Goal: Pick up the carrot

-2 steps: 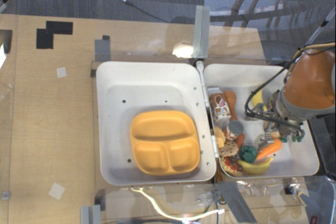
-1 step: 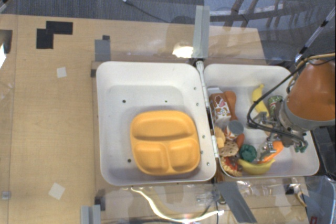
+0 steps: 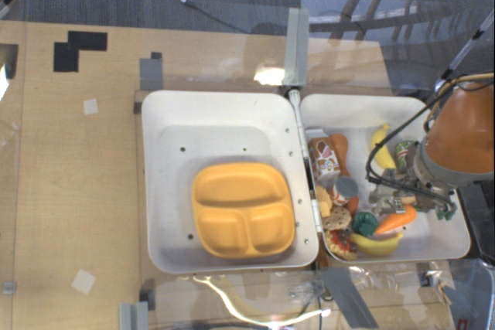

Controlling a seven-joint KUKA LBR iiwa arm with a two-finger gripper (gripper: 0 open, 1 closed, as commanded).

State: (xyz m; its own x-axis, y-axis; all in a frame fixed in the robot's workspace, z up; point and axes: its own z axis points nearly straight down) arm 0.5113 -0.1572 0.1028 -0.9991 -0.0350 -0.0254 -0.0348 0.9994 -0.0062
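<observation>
Two white bins on a wooden bench, a yellow tray in one, toy food in the other.

The left bin [image 3: 155,166] holds a yellow sectioned tray [image 3: 243,209], lying toward 5 o'clock of its floor. In the right bin [image 3: 348,110], a small carton [image 3: 326,156] stands near the wall at 9 o'clock, a banana [image 3: 377,245] lies at 6 o'clock, and a second yellow piece [image 3: 379,137] sits toward 12. Black squares [image 3: 77,49] mark the bench [image 3: 69,189] at 10 o'clock.
</observation>
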